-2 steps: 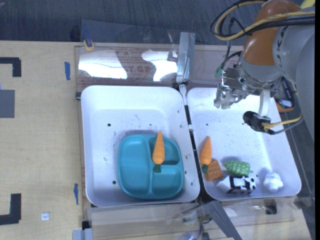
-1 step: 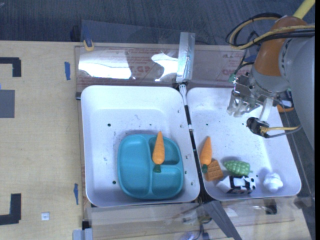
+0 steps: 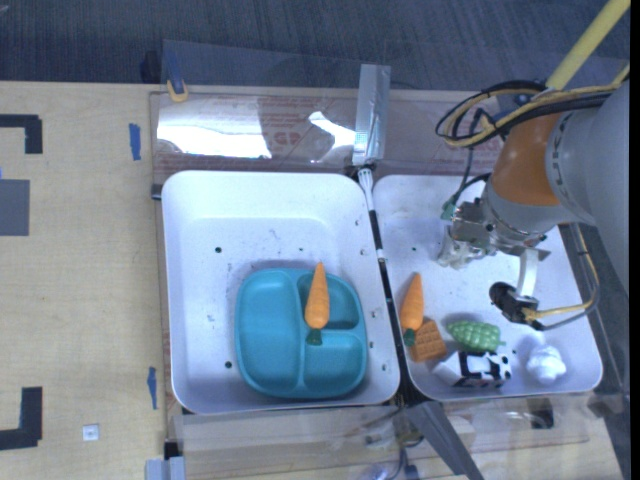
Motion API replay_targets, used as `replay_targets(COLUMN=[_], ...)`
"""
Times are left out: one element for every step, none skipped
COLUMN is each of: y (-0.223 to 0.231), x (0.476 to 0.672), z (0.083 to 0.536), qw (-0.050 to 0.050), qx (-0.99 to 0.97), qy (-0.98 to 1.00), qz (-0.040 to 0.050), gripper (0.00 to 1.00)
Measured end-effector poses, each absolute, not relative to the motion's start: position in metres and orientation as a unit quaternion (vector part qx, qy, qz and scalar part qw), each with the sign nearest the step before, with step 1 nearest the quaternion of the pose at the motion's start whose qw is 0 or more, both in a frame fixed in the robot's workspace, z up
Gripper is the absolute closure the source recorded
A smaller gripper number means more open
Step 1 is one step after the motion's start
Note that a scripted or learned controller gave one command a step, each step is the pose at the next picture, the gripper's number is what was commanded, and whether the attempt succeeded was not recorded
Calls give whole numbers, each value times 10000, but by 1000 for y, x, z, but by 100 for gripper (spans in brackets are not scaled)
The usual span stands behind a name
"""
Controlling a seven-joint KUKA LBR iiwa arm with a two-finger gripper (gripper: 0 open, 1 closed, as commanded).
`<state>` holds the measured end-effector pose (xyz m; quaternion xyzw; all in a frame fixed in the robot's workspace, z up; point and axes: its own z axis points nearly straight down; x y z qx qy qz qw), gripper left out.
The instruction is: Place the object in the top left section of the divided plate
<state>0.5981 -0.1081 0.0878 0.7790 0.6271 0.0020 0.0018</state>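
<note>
You're looking down on a pale wooden bench (black marks and blue tape along its left side), with dark blue-grey carpet floor beyond its far edge.

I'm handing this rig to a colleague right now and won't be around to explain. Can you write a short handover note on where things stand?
Gripper: over the right bin, upper part, nothing seen in it; open or shut can't be told.
Divided plate: in the left bin, lower middle.
One carrot lies on the plate across the ridge between the top sections, tip toward the top right one, so not cleanly in the top left section.
Right bin also holds a second carrot, an orange waffle-like piece, a green toy, a black-and-white toy and a white item.
Left to do: confirm or correct placement in the top left section.
</note>
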Motion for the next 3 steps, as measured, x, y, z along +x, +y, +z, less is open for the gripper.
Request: replay_targets(y=[-88, -155, -151], x=[524, 536, 486], z=[186, 88, 155], qw=[1, 22, 6], qx=[7279, 6492, 5941], qy=[6857, 7606, 8044], qz=[10, 13, 6], gripper=[100, 100, 100])
